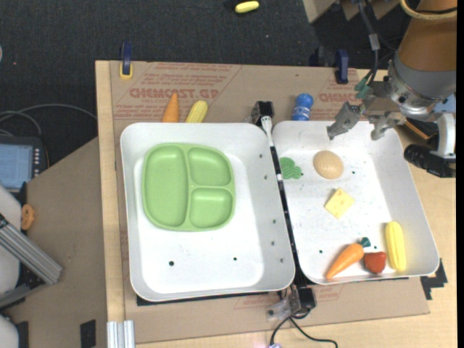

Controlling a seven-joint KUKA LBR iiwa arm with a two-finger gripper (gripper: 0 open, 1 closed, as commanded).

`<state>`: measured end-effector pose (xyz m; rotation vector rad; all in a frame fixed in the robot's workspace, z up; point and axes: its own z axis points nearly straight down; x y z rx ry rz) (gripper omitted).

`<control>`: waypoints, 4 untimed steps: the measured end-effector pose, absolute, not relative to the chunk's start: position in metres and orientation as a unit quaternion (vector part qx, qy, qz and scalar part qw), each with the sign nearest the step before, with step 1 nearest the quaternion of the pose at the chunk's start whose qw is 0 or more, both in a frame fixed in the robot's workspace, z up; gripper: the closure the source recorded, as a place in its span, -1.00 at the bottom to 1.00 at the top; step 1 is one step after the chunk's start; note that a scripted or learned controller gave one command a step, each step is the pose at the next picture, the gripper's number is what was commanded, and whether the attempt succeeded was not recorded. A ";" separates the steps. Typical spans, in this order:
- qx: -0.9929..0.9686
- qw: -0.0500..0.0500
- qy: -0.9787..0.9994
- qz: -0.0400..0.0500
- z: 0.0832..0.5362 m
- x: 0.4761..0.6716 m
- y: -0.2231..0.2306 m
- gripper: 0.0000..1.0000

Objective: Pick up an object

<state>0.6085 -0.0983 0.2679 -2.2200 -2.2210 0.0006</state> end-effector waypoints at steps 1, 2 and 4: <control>-0.708 0.004 -0.706 0.003 0.154 0.604 -0.111 -1.00; -0.707 0.001 -0.707 0.000 0.085 0.540 -0.105 -1.00; -0.705 -0.003 -0.709 -0.002 0.085 0.644 -0.103 -1.00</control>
